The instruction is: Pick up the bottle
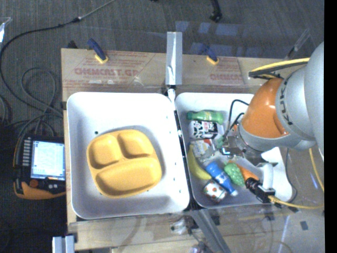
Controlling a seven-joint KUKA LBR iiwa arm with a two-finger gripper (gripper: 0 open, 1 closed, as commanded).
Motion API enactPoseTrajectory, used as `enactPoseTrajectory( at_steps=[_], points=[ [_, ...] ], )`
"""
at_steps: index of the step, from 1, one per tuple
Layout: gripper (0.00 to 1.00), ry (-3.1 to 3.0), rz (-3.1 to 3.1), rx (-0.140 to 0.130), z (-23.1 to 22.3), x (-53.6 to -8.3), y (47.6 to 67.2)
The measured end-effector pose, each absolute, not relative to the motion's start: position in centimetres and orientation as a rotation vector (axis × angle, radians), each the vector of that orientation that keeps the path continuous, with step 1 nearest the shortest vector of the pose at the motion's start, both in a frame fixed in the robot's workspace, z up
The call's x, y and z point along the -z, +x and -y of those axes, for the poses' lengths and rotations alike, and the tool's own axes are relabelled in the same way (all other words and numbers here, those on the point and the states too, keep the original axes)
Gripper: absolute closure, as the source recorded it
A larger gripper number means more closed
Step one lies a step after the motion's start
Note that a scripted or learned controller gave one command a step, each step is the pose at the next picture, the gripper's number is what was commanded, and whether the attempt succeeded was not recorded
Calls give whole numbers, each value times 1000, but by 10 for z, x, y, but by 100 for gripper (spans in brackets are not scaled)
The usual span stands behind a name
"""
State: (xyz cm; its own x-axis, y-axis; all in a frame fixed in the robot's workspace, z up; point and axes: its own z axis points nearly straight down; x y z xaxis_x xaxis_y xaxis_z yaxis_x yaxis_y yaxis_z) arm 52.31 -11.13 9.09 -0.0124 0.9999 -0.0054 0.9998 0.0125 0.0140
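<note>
crowding the blue bottle [220, 175]: banana [196, 166], green toy [235, 174], ball [214, 191]; fingers' [227, 147] state impossible to tell

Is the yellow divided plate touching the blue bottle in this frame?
Apart. The camera view shows the yellow plate in the left bin and the blue bottle in the right bin.

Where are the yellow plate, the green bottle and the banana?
Yellow plate [125, 162], camera view: on the ridge between its compartments.
Green bottle [206, 116], camera view: middle of its body, at the right bin's far end.
Banana [196, 167], camera view: middle of its curve.
</note>
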Motion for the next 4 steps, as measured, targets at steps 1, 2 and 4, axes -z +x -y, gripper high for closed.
enactPoseTrajectory(
  at_steps=[1,2,4],
  points=[
    [100,2199,-2223,-16,111,-101,524],
    [0,2200,-2224,-16,111,-101,524],
    [100,2245,-2173,-21,102,-101,491]
  ],
)
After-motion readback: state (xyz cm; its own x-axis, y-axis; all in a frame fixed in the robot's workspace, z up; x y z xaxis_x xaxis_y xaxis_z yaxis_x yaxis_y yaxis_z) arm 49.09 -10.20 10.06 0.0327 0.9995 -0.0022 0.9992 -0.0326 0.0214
